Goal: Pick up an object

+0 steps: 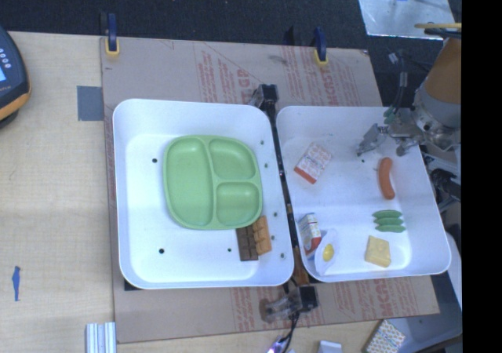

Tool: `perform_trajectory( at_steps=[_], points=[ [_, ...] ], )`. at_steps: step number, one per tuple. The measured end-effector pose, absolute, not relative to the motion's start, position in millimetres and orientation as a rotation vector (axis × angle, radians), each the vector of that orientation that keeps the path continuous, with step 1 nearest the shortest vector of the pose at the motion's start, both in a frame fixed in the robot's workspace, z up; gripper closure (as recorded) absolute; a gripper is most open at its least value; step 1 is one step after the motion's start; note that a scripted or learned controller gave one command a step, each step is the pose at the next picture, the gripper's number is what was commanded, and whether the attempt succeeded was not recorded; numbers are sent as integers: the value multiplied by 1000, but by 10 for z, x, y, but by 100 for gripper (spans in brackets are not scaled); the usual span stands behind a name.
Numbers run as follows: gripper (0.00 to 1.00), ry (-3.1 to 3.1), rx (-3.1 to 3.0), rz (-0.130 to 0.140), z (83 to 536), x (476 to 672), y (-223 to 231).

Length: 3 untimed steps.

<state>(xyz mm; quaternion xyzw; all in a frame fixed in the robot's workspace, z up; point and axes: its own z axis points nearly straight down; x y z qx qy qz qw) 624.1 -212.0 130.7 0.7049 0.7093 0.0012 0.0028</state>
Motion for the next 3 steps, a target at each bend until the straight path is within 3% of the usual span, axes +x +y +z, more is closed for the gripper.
perform_trajectory(
  at_steps=[1, 2, 3],
  points=[
    [0, 2230, 2218, -6, 912, 5903, -2113],
    [0, 2224, 2212, 3, 1673, 6308, -2123],
    [0, 2232, 2222, -10, 880, 5880, -2112]
  ],
)
